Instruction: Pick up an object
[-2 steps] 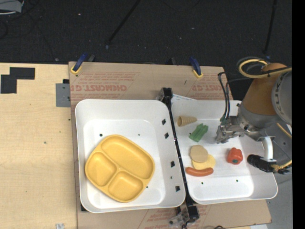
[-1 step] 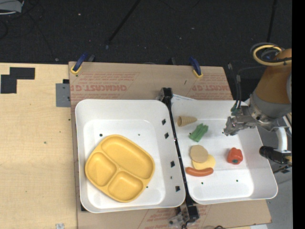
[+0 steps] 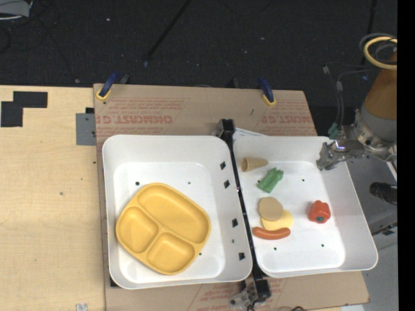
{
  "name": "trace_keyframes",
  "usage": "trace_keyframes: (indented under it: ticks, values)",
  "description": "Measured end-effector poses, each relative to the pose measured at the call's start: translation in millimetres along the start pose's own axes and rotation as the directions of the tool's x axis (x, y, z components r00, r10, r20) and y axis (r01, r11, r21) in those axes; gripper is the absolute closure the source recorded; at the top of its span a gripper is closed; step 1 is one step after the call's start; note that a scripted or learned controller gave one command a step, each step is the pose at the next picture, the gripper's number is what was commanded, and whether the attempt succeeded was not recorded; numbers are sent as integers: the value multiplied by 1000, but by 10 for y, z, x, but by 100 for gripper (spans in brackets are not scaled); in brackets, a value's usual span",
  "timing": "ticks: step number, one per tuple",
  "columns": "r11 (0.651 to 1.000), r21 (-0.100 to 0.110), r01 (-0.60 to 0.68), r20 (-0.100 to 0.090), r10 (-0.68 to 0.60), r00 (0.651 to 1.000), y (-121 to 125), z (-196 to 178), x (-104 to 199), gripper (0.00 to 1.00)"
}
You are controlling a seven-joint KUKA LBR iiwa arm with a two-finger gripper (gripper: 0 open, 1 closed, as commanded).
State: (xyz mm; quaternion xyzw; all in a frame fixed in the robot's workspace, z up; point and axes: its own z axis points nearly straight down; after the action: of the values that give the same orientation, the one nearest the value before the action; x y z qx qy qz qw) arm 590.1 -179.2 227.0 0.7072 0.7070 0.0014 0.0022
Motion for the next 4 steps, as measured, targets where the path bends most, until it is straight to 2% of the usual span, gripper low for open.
trace_keyframes:
  ticks: [1,2,4]
  values:
    - [1000,1,0,0,0,1000,8,-501,-7,100]
    - [1000,5,4,-2,-4,1000,165,-430,549,100]
    - [1000,6,4,-2,-4,1000,298,-416,1681,100]
